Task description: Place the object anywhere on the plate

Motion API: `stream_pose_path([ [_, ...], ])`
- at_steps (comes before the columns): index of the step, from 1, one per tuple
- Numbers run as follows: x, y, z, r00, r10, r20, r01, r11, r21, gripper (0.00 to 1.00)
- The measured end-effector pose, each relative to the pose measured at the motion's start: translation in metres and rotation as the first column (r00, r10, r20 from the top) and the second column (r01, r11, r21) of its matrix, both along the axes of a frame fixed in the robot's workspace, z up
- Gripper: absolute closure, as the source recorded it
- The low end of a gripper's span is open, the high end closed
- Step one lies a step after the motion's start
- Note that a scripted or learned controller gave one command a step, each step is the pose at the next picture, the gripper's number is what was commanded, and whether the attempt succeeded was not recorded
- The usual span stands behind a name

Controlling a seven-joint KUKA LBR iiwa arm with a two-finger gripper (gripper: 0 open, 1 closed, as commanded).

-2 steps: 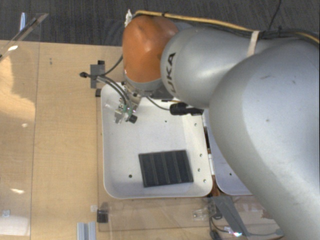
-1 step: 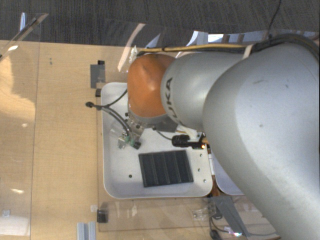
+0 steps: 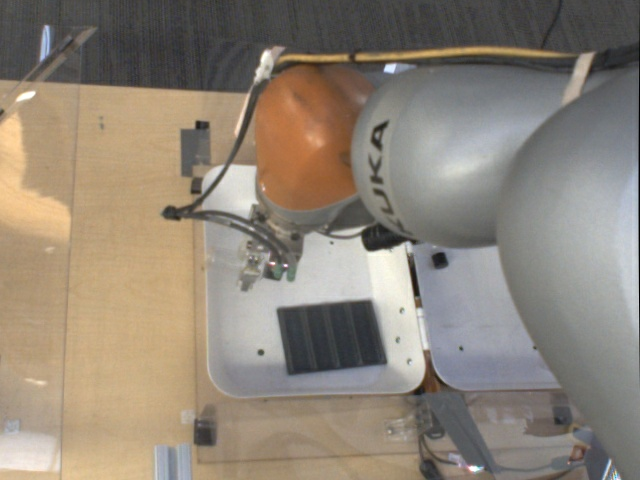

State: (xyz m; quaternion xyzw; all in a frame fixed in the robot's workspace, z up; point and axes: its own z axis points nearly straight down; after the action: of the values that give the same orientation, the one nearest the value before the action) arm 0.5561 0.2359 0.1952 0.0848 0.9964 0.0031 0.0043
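Plate (image 3: 330,336), dark and ribbed, lay flat in the near part of the left bin (image 3: 228,353). Gripper (image 3: 264,262) hung over the far-left part of the same bin, beyond the plate and apart from it. Whether it was open, closed or holding anything could not be told.

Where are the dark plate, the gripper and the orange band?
plate (image 3: 331,337): camera view, middle of its ribbed top.
gripper (image 3: 262,268): camera view, tip of the tool over the left bin.
orange band (image 3: 305,133): camera view, middle of its rounded shell.
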Motion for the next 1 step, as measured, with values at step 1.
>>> stream_pose_path([
  [1, 0.072, -0.0004, 0.0772, 0.995, 0.104, 0.003, -0.104, 0.995, -0.001, 1.0],
])
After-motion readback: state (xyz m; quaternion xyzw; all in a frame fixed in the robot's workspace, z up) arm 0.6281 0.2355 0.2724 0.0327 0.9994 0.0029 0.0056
